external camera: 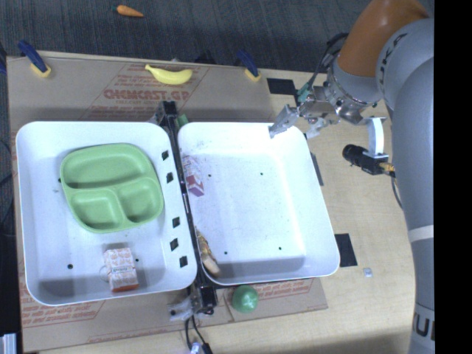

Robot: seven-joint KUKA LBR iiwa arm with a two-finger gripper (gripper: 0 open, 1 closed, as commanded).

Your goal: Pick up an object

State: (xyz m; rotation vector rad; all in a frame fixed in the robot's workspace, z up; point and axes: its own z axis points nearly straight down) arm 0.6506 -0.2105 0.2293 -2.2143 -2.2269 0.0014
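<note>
two bins; end effector over right bin's far corner, open, gripping nothing.

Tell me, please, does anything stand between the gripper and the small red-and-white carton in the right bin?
Nothing visible does. The gripper hangs at the right white bin's far right corner; the red-and-white carton lies against its left wall, bare floor between.

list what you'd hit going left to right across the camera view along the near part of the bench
small wrapped box in the left bin → green ball on the cardboard just outside the right bin → grey arm at the right
</note>
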